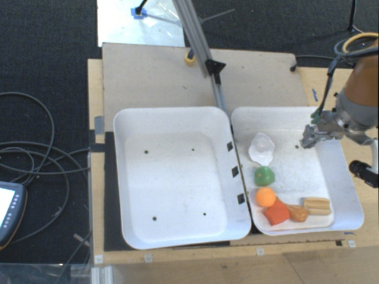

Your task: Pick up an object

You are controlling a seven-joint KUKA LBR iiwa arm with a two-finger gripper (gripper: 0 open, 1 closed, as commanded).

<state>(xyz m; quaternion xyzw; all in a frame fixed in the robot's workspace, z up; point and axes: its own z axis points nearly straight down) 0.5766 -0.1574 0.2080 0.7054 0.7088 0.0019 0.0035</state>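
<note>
Several objects in right bin (349, 185), white lump (262, 148) well left of fingers (308, 137), grip state unclear

Dark carpet floor (47, 52), loose black cables (35, 158), pale wooden bench (154, 76).

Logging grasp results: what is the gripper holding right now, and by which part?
Nothing. The gripper hangs over bare floor of the right bin, apart from every object in it.
</note>
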